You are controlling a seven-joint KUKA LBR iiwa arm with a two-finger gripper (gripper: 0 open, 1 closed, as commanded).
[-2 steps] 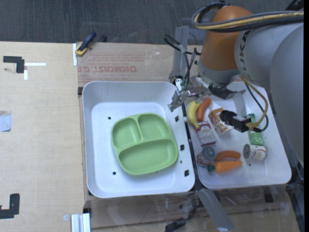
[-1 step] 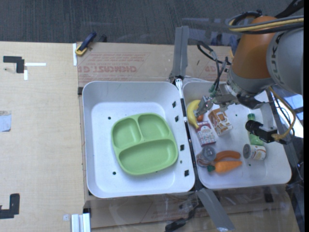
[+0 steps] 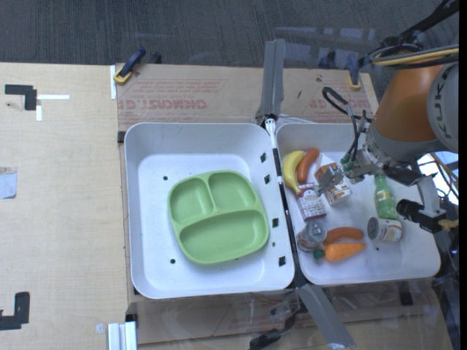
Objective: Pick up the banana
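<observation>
Banana [image 3: 292,170] in right bin's [image 3: 430,265] far-left corner | left of jaws [image 3: 355,168] | jaw state unclear

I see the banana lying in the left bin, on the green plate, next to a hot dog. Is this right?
Not quite. The camera view shows the banana in the right bin, at its upper left corner, next to the hot dog. The green plate sits in the left bin with nothing on it.

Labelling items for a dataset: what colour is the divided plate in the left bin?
Light green; the divided plate shows plainly in the camera view.
</observation>
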